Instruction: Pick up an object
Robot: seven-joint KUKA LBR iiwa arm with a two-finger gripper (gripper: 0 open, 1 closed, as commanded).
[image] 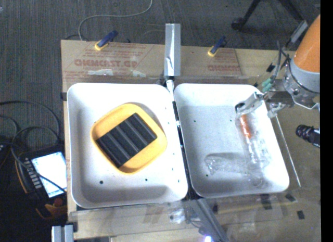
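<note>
Camera view: the end effector (248, 104) reaches in from the right over the upper part of the right bin (208, 131). Whether it is open or closed cannot be told. A clear plastic tube with an orange insert (248, 134) lies just below it, its long axis running down and slightly right. A second clear piece (226, 164) lies near the bin's lower edge. A yellow tray with a black ribbed insert (129, 137) rests in the left bin (83, 105), well apart.
</note>
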